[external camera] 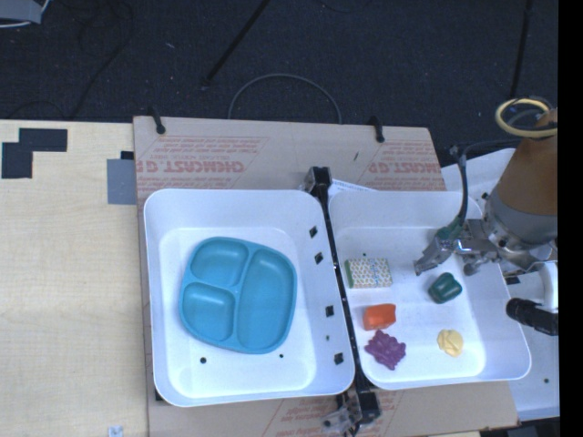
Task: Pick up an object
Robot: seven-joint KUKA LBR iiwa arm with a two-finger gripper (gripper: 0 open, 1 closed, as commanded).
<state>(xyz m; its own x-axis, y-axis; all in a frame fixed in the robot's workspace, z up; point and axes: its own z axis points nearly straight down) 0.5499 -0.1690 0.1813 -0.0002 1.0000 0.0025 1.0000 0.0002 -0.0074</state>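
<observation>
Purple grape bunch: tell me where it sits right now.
The purple grape bunch lies in the right bin, near its front edge, just below the orange block and left of the yellow toy.

Both bins, left bin (173,235) and right bin (492,358): smooth white plastic, slight sheen on the rims. Divided blue plate (239,293): smooth plastic, soft gloss. Backing sheet (273,157) under the bins: matt brown cardboard with red print. Bench top (64,280): pale wood grain, matt. Floor (137,53) behind: dark, rough carpet texture. Gripper (453,256): bare grey metal, dull shine. Green object (445,289): smooth, slightly glossy. Orange block (380,316): smooth, matt. Purple grape cluster (386,348): bumpy surface. Yellow object (450,341): matt. Patterned box (368,272): printed, matt.
</observation>
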